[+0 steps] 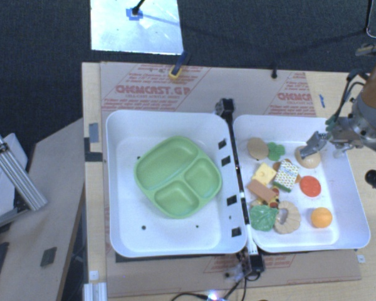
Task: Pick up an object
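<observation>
At the frame's lower right an orange ball sits in the right bin, beside the toy foods massed there for picking. The gripper hovers above a tan piece; its finger state I cannot tell.

Dark carpet floor, tan bench, shiny metal sheet
</observation>
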You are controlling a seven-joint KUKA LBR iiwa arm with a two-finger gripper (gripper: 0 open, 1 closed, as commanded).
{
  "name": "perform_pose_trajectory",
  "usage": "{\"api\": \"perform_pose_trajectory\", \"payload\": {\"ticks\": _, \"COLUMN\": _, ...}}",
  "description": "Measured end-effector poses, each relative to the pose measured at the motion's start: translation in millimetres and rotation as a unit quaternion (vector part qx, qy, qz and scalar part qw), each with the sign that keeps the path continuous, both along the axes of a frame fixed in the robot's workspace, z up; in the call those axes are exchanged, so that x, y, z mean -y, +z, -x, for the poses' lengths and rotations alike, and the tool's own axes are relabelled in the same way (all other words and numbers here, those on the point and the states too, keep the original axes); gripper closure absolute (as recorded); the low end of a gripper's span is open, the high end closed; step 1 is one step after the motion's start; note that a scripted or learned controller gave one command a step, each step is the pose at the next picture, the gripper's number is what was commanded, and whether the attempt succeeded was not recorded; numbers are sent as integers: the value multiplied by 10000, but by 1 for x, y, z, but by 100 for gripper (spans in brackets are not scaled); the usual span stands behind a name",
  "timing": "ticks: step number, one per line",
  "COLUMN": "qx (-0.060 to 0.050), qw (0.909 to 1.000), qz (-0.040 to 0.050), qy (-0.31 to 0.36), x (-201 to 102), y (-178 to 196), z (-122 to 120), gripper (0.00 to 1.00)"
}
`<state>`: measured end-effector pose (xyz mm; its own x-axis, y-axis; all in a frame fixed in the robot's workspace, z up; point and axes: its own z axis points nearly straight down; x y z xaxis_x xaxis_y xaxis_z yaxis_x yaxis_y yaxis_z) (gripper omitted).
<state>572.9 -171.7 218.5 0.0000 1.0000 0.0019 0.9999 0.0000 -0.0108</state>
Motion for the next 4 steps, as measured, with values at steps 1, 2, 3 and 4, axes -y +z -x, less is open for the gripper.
{"api": "perform_pose_trajectory", "payload": {"ticks": 1, "qx": 60, "qw": 10000, "qz": 11, "qy": 16, "x": -1, "y": 8, "z": -2, "gripper": 0}}
{"api": "perform_pose_trajectory", "payload": {"ticks": 2, "qx": 53, "qw": 10000, "qz": 10, "qy": 7, "x": 4, "y": -50, "z": -10, "gripper": 0}}
{"api": "perform_pose_trajectory", "payload": {"ticks": 3, "qx": 49, "qw": 10000, "qz": 7, "qy": 25, "x": -3, "y": -105, "z": -18, "gripper": 0}}
{"api": "perform_pose_trajectory", "payload": {"ticks": 4, "qx": 70, "qw": 10000, "qz": 12, "qy": 18, "x": -3, "y": -134, "z": -20, "gripper": 0}}
